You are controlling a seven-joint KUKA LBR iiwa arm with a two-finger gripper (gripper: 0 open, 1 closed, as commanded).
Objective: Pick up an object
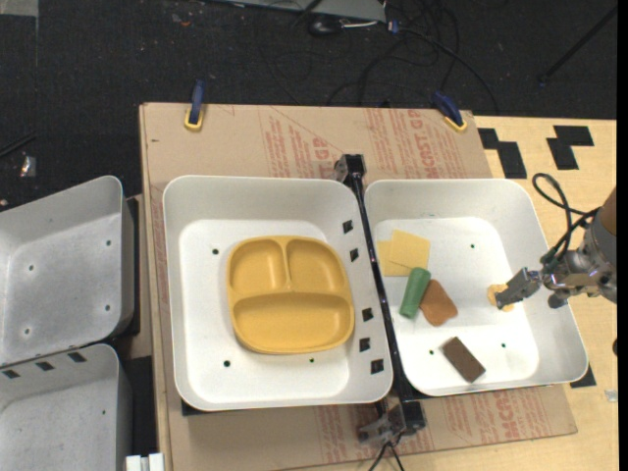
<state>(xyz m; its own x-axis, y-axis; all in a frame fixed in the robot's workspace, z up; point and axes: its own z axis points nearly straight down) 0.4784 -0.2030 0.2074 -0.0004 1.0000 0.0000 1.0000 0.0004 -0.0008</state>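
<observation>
The right bin holds a flat yellow block, a green cylinder, an orange-brown lump touching the cylinder, and a dark brown block near the front. A small orange piece lies toward the bin's right side. My gripper reaches in over the right rim, low over the bin floor, and its tip is right against the small orange piece. Whether that piece is held cannot be made out.
The left bin holds a yellow divided plate. A black divider runs between the bins. Grey trays lie off the bench at left. A black cable loops beside the right bin.
</observation>
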